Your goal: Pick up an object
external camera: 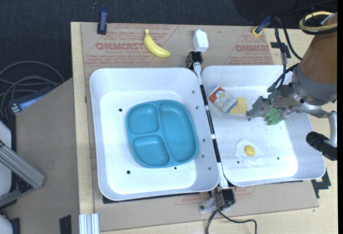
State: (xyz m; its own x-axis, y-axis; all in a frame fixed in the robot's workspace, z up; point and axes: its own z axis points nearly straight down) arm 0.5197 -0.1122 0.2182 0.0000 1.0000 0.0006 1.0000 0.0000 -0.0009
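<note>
Crowding the fingers (261,110): green toy (274,117), snack packet (222,100); fried egg (248,151) nearby.

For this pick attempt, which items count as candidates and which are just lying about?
Candidates, in the right bin:
green toy by the pincer
snack packet
fried egg toy

Lying about:
blue divided plate, left bin
banana on the bench

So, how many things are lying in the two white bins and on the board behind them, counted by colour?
Blue: 1, divided plate in the left bin.
Yellow: 2, banana on the board, wedge in the right bin.
Green: 1, toy by the gripper.
White with yellow: 1, fried egg.
Red and white: 1, packet.
Total: 6.
</note>
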